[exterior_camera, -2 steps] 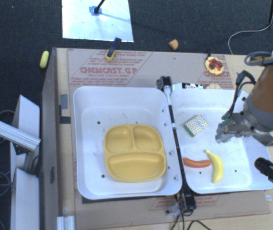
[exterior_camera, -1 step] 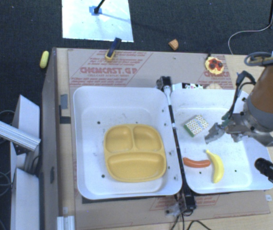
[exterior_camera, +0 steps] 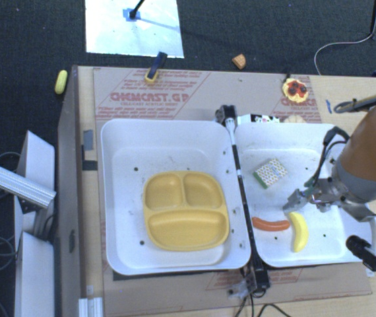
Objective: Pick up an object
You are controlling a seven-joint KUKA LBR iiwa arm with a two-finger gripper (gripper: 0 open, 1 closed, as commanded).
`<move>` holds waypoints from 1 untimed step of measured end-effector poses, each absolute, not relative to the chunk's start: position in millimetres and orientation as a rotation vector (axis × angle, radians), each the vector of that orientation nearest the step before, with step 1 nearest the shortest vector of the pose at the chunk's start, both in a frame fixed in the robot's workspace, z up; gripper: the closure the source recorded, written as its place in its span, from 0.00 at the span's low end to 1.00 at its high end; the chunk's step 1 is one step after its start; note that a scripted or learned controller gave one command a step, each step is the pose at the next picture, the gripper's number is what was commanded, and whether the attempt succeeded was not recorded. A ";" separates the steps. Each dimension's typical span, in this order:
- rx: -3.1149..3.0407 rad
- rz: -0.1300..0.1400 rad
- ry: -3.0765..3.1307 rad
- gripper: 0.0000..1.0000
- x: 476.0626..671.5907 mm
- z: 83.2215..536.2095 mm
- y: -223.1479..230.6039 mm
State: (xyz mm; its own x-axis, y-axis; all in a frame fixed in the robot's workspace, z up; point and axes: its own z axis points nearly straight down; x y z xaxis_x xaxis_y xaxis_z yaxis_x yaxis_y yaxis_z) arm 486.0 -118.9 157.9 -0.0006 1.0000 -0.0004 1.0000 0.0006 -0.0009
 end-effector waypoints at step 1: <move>-2.220 0.000 -2.222 0.00 486.1 101.8 -108.0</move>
